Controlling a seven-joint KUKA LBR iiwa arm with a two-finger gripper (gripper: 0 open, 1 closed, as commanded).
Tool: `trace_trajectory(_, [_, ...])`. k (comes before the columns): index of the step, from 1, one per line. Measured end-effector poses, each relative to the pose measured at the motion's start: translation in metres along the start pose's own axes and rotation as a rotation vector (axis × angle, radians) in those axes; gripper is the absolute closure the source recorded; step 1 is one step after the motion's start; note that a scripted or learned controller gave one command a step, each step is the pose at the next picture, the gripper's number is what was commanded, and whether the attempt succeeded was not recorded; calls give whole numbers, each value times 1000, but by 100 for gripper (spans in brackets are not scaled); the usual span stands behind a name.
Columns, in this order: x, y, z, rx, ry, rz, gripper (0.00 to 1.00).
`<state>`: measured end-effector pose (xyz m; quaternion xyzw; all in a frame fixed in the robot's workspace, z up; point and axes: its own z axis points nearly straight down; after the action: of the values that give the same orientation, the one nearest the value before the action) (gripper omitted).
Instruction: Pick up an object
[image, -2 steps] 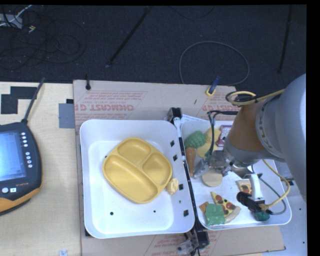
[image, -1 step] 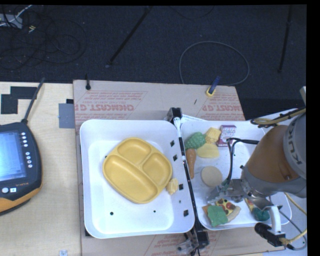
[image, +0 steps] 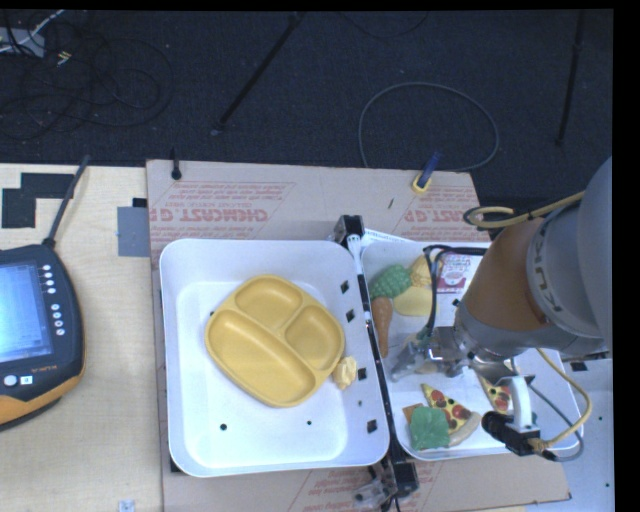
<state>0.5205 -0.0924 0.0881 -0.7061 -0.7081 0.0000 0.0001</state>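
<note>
arm low over the crowded right bin, no object lifted clear yet

the gripper (image: 415, 357) sits in the right bin (image: 440, 452), at about 9 o'clock from the orange wrist; whether it is open or closed cannot be told. candidates crowd around it: an ice-cream cone (image: 383, 318) at 10 o'clock, a corn cob (image: 393, 280) beyond, a pizza slice (image: 447, 405) and a green piece (image: 430, 428) at 5 o'clock. so packed, a grab may nudge neighbours or close on nothing. the left bin (image: 190, 400) holds a yellow tray (image: 272, 338). the cardboard sheet (image: 220, 212) carries upside-down red lettering, too blurred to read surely.
</note>
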Motion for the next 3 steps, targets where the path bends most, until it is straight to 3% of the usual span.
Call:
trace_trajectory(1, [-10,119,-73,-13,-4,-1,0])
trace_trajectory(2, [-3,104,-25,-15,-12,4,0])
trace_trajectory(3, [-18,125,-2,-3,-9,1,0])
